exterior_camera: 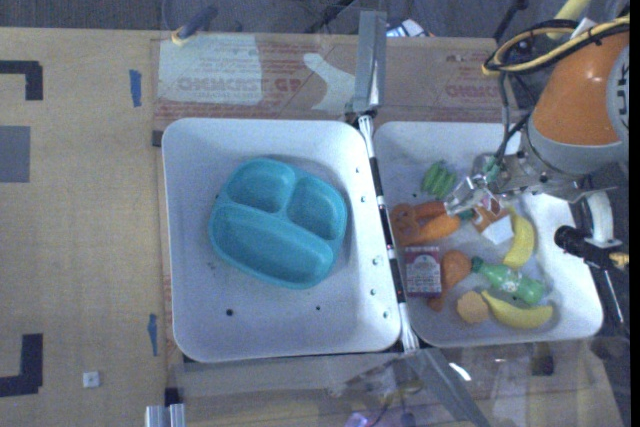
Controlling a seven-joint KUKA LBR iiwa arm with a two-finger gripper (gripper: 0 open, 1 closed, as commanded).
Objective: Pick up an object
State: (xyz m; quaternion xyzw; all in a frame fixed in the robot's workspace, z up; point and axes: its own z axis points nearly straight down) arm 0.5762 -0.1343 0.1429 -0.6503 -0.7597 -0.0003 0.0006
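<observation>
Bananas [518, 313] are lying at the right bin's [585, 320] near edge, beside a green bottle [510, 281] and a carrot [428, 221]. Above the carrot the gripper [470, 195] is hovering; whether it is gripping anything, I cannot tell. Left bin [190, 215] is holding a blue tray [278, 222].

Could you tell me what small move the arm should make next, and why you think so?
Probably a short descent. The end effector hangs in the right bin just above the orange carrot, with nothing seen in its grasp. The green pepper and a banana lie close by, so going straight down on the carrot seems the safest way to avoid nudging them.
</observation>
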